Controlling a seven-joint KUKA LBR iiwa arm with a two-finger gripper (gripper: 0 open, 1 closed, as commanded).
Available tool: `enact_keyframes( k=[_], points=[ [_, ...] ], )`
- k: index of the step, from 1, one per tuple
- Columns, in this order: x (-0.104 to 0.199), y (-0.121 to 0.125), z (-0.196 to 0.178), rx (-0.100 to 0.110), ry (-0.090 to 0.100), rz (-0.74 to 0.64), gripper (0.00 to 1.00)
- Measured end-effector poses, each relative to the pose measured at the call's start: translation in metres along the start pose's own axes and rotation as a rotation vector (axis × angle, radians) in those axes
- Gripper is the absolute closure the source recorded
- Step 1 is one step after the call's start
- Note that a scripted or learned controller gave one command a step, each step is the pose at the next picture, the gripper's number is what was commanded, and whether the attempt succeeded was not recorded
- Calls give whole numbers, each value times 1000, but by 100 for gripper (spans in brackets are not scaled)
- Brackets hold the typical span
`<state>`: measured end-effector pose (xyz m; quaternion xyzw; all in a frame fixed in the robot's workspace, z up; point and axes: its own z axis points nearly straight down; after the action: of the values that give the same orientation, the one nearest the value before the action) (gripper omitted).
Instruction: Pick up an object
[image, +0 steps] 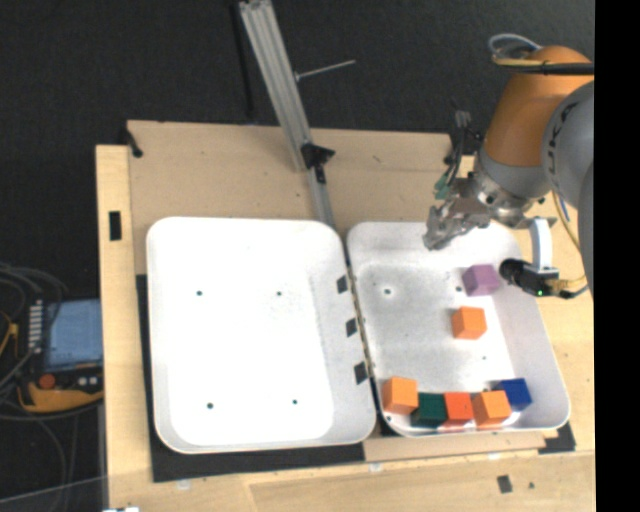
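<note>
gripper above right bin far edge | jaws state: cannot tell | purple cube near, sides slightly skewed to the bin; no long axis

We see a pale wooden bench standing on dark carpeted floor. A grey metal rail slants across it from above. At left, cables trail beside a blue box.

Even, fairly bright overhead light; the two shallow white plastic bins look nearly washed out, shadows stay faint, and the picture seems slightly soft.
</note>
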<state>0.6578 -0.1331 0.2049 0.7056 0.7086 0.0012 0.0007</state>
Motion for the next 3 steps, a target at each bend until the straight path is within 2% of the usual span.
enact_keyframes(
  k=[1,3],
  points=[
    [61,-9,-8,3,1,-3,100],
    [161,-26,-6,5,1,-3,100]
  ],
)
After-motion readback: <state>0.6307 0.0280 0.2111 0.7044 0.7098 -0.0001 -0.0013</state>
